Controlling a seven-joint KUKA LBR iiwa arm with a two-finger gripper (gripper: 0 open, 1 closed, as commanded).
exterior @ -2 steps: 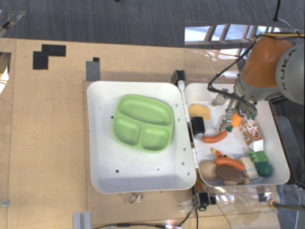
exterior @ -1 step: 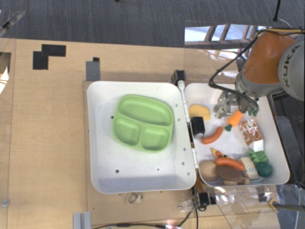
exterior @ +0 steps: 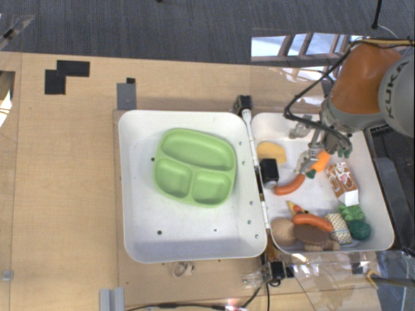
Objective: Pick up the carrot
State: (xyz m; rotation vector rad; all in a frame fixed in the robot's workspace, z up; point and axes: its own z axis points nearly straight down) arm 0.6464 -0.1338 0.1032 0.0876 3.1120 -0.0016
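While the arm (exterior: 366, 76) reaches in from rt, inventory largest to smallest: bench (exterior: 65, 173); left bin (exterior: 139, 238) w/ green tray (exterior: 194, 167); right bin (exterior: 379, 193), mixed toy food. Claw (exterior: 314, 162) over right bin, small orange carrot (exterior: 320, 162) apparently between fingers, long axis slanted up-right. Larger orange piece (exterior: 290, 184) just below-left.
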